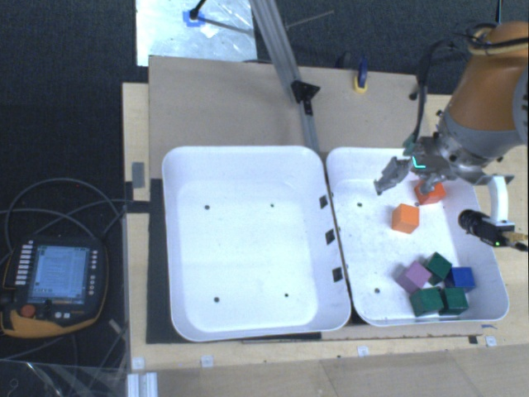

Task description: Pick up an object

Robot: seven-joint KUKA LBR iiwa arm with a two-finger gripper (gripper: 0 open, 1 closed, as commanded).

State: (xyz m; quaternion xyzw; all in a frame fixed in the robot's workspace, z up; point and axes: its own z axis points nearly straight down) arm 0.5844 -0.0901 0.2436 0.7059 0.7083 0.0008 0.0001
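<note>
End effector (411, 178): over right white plastic bin's (360, 304) far edge, fingers spread open, gripping nothing.
Red-orange block (430, 193): partly hidden beneath end effector.

Orange cube (405, 218), white bins (248, 160)

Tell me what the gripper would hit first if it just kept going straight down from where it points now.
Most likely the red-orange block right under the gripper, in the right bin. The orange cube sits apart, slightly nearer the camera. Height above the block is hard to judge from this slant.
</note>
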